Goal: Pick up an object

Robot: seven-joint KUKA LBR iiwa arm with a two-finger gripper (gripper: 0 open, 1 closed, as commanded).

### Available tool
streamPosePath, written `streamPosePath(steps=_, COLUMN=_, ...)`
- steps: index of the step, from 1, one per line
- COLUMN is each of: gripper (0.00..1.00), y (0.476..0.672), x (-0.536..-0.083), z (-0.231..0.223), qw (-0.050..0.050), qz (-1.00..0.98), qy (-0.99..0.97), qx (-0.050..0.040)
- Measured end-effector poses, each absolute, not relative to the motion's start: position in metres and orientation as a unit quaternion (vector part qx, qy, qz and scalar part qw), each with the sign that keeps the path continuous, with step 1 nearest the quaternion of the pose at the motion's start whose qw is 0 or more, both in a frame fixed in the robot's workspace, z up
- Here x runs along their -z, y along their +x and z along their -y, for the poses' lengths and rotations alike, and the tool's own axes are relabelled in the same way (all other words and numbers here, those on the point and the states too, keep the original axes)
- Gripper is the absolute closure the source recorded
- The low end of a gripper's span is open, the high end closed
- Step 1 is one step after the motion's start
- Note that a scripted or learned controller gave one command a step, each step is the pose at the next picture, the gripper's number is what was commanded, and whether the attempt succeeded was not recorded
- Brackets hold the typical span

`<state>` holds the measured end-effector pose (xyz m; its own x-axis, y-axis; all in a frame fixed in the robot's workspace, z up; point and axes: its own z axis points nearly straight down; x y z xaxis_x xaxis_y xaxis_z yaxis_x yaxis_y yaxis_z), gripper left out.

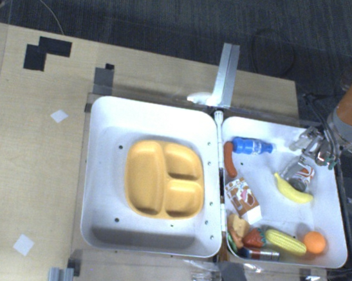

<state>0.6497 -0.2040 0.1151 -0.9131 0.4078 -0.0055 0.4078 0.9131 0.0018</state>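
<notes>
Arm enters from the right, orange band at the frame edge. Tool (300, 175) hangs low over the right bin (341, 212), near its far right part. Whether it is spread or pressed together: cannot tell, the metal parts blur together.

Yellow banana (292, 190) lies directly under and just in front of the tool, seemingly touching its tip; nothing is seen gripped.

Blue bottle (251, 146) lies on its side to the tool's left, apart from it. Red sausage (228, 159) further left, against the bin wall. Printed snack packet (242, 198) left and nearer the camera. Corn cob (285, 241) and orange (315, 242) lie along the near wall, well in front of the tool.

Left bin (102, 159), well away, holds a yellow divided tray (163, 179). Both bins sit on the worktop (23, 167).
</notes>
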Motion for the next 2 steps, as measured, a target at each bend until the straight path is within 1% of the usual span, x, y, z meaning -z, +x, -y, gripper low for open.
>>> streamPosePath(steps=1, gripper=0.0, y=0.657, x=-0.108, z=0.162, qw=0.005, qz=-0.975, qy=0.223, qx=-0.0014)
streamPosePath(steps=2, gripper=0.0, y=0.658, x=-0.09, z=0.092, qw=0.006, qz=-0.986, qy=0.167, qx=0.0053)
